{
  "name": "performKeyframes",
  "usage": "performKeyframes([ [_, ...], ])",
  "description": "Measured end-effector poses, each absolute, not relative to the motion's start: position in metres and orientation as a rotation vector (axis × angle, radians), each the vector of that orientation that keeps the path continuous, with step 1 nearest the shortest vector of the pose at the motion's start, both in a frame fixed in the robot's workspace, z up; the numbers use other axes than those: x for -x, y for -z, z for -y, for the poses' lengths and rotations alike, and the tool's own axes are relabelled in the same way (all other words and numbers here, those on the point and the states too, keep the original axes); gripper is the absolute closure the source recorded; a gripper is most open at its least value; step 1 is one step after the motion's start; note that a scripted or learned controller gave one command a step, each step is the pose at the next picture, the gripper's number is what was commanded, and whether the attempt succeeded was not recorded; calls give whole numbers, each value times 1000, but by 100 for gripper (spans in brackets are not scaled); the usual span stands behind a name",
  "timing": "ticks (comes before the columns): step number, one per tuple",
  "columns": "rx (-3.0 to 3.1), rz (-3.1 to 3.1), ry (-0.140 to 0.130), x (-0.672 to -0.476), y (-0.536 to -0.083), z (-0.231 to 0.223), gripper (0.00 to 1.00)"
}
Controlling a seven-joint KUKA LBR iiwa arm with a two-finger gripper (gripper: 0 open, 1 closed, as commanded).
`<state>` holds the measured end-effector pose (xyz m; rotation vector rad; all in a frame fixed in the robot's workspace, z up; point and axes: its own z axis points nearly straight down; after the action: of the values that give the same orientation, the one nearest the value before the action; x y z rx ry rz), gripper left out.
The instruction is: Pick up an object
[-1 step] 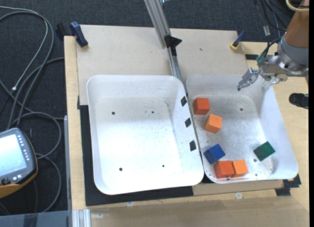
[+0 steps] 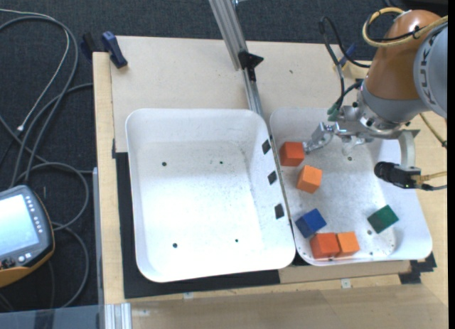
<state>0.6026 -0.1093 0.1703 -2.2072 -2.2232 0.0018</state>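
Note:
The right bin (image 2: 419, 244) holds several small cubes. A red-orange cube (image 2: 291, 153) lies at its upper left, with an orange cube (image 2: 309, 178) just below it. Along the front edge are a blue cube (image 2: 311, 222), a second red-orange cube (image 2: 325, 244) and an orange cube (image 2: 348, 242) touching it. A green cube (image 2: 383, 218) lies toward the right. My gripper (image 2: 320, 138) hangs over the bin's upper part, just right of and above the first red-orange cube, with nothing seen in its grasp.
The left bin (image 2: 199, 192) sits beside the right one. A slanted metal pole (image 2: 224, 15) crosses the back of the bench. A blue clamp (image 2: 114, 49) marks the back left corner, and a screen device (image 2: 18, 232) and cables (image 2: 35, 107) lie off the left side.

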Motion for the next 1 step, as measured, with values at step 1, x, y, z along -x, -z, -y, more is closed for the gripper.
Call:
performKeyframes([
  [1,2211,2216,-8,-575,-95,83,0],
])
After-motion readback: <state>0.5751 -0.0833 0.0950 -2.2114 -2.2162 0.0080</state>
